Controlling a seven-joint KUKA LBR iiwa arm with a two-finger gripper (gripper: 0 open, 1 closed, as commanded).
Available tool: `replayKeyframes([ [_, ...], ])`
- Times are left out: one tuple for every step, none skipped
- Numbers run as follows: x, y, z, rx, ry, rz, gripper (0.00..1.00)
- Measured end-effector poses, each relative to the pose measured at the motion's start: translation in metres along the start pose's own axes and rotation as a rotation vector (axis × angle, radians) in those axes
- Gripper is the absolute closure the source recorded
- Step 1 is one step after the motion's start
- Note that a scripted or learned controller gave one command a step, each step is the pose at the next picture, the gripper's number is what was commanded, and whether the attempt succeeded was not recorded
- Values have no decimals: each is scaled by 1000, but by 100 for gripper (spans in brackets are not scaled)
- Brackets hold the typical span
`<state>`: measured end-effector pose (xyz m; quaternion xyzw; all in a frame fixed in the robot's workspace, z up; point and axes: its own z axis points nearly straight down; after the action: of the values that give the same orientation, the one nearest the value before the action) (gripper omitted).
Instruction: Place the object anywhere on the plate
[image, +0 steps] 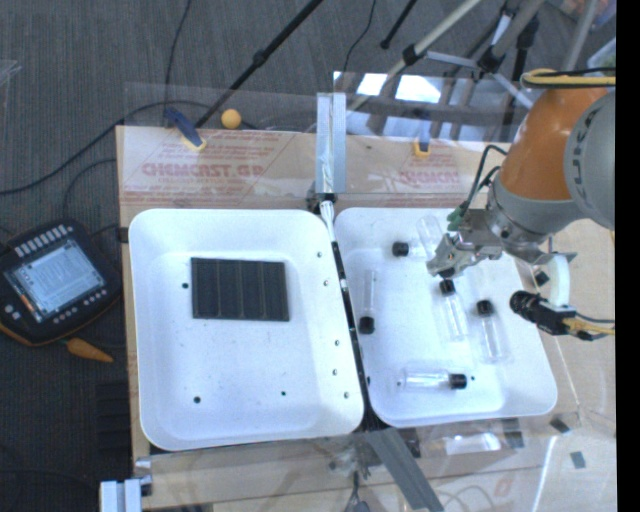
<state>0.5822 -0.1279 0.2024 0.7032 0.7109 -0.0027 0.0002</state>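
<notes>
Gripper hangs low over the right white bin, finger state indeterminate, among clear black-capped vials lying there, while the dark ribbed rectangular plate in the left white bin bears nothing, so placement appears wholly outstanding.

**Around the Bench: Floor, Cables and Clutter**

We see a dark grey carpeted floor on the left and far sides of the wooden bench, with black cables trailing across it. On the floor to the left lies a handheld control pendant with a lit screen, and an orange tool sits just near of it. At the far edge of the bench we notice a blue clamp and a small orange ball. Farther right, metal stand legs cross a bright patch of floor.
</notes>
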Motion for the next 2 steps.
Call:
replayKeyframes([
  [76,16,17,0,3,-119,100],
  [180,37,-46,-3,3,-247,100],
])
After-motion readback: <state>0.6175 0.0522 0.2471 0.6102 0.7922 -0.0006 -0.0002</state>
